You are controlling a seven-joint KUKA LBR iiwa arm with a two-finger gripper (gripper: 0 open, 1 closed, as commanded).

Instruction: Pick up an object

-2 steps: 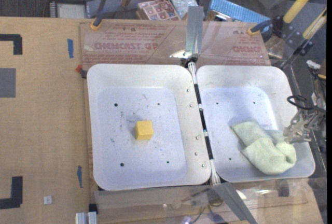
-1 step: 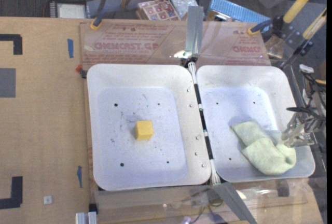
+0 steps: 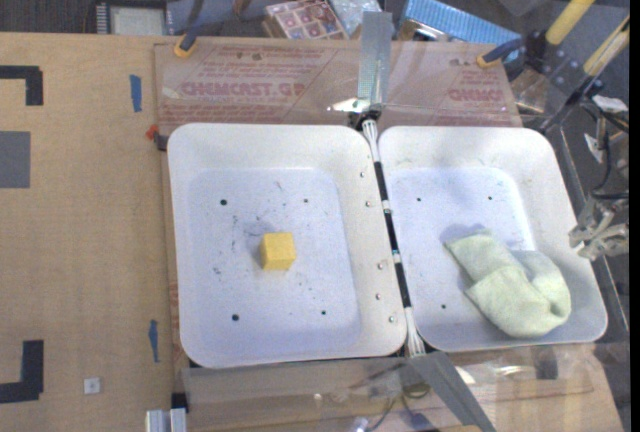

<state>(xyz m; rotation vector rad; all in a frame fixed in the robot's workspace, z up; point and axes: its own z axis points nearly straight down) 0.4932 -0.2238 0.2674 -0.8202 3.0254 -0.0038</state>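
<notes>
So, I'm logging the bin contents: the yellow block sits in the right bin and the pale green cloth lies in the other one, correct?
Not quite. The camera view shows the yellow block in the left bin; the pale green cloth lies in the other, the right bin.

Tiny specks on left bin (image 3: 200,170) floor, unidentifiable

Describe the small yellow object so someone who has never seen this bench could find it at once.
Two white bins sit side by side; take the left bin. Near the middle of its floor lies a small yellow block, standing alone. Unlike the pale green crumpled cloth in the right bin, it is boxy and bright yellow.
</notes>
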